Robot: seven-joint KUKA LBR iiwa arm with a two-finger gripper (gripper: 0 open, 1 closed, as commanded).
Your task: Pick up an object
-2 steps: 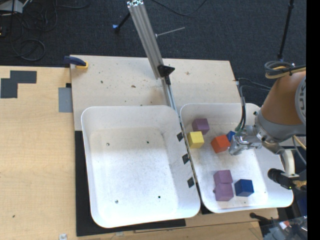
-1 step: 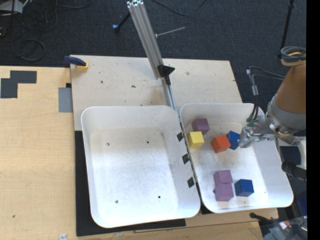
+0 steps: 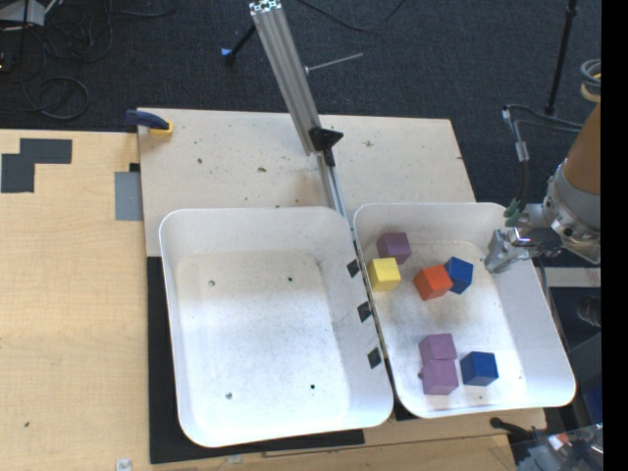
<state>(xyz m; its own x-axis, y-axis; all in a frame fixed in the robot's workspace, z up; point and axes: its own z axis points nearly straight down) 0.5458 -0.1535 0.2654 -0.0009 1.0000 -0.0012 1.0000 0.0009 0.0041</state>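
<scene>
The right bin (image 3: pixel 549 341) holds several small blocks. A purple block (image 3: pixel 393 244) and a yellow block (image 3: pixel 385 273) sit near its left wall. An orange block (image 3: pixel 432 283) touches a blue block (image 3: pixel 458 274) in the middle. Toward the front lie two purple blocks (image 3: pixel 438 361) stacked close together and another blue block (image 3: pixel 479 367). My gripper (image 3: pixel 498 256) hangs over the bin's right side, just right of the middle blue block, with nothing visible between its fingers.
The left bin (image 3: pixel 196 263) stands beside the right one, with black clips along the shared wall (image 3: pixel 361 311). A slanted aluminium bar (image 3: pixel 290 72) rises behind the bins. A blue and yellow clamp (image 3: pixel 149 122) lies at the bench's back left.
</scene>
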